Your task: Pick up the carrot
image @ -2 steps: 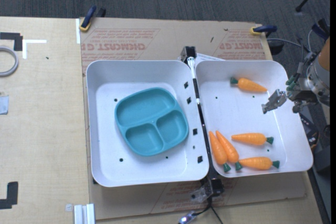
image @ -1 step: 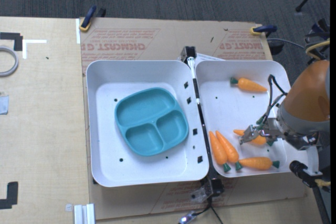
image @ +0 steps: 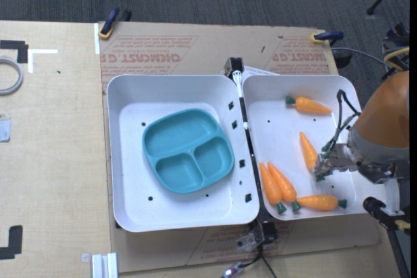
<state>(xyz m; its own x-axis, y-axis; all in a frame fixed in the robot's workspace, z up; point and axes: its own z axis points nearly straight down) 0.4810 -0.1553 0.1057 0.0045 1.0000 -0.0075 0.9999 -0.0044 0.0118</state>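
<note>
gripper (image: 320, 169) hovering low in right bin (image: 270, 97) | tips touching upright carrot (image: 307, 150) | grip state: cannot tell | teal plate (image: 188, 150) sitting in left bin (image: 127, 140)

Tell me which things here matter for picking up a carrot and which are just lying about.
For the job: five carrots in the right bin, e.g. the middle carrot; end effector.

Lying about: blue divided plate, left bin, clamps.
</note>
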